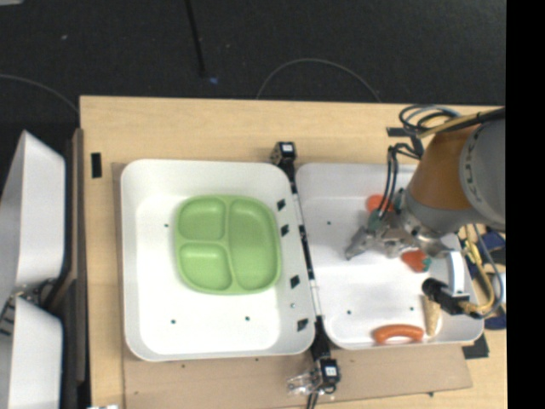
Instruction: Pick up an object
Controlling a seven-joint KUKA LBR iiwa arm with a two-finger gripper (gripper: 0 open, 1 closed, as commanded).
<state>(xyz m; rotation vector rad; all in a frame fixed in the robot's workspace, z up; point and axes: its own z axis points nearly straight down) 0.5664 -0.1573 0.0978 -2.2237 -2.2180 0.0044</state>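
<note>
Right beside the gripper [359, 244], in the right bin [341, 301], lies a small red-orange piece [413, 261]; it sits just to the gripper's lower right, under the wrist, and is partly covered by it. A second small orange piece [375, 201] lies above the gripper, toward the bin's upper edge and close to the cables running down the arm. Lower down, an orange curved piece [398, 334] rests flat against the bin's bottom rim, with a pale tan piece [433, 315] just to its upper right.

The gripper is low over the middle of the right bin, its tip pointing toward the lower left of the frame over bare white floor. No thing can be seen in its grasp, and whether it is spread or closed cannot be told from this slant.

The arm [443, 173], grey with its orange band, comes in from the right edge of the frame. In the middle left of the frame, the left bin [145, 313] holds a green plate [228, 244] with four compartments, lying flat near its centre. Both bins rest on the wooden bench [213, 126].
</note>
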